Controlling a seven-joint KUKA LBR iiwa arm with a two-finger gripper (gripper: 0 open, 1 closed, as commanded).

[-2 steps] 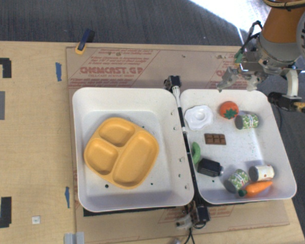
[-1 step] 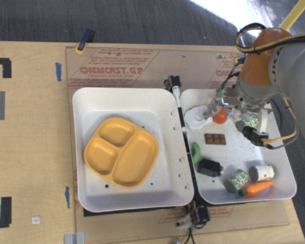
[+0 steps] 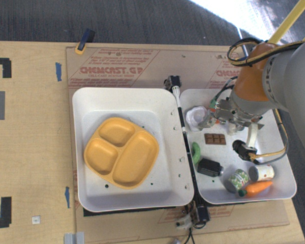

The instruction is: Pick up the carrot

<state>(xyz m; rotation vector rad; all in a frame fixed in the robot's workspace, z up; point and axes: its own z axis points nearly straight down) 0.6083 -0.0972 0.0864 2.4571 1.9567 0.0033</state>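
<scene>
Carrot [image 3: 259, 188]: target item, not held. The entry runs from the gripper outward.

Gripper [image 3: 219, 117]: over the rear half of the right bin [image 3: 216, 192], near its middle. Whether it stands open or closed cannot be told from this view. Nothing is seen in its grasp.

Just beside the gripper: white cup [image 3: 195, 116] to its left; brown chocolate bar [image 3: 215, 139] in front of it.

Further out: green item [image 3: 195, 152] against the bin's left wall; black block [image 3: 209, 166]; green-and-white can [image 3: 237, 180]; white cylinder [image 3: 265, 173].

Carrot, location: front right corner of the right bin, with the can just beside its left end and the white cylinder just behind it. Well apart from the gripper.

Left bin [image 3: 91, 111]: yellow divided plate [image 3: 122, 151].

Step, judged: approach; grasp not yet begun. The next move calls for travel to the front right corner, then a descent clear of the can and cylinder, with the grasp set across the carrot.

Carrot, lie: flat, with its long axis roughly left to right along the front wall and the right end angled slightly rearward. It appears to taper toward the right end, though this is not certain.
</scene>
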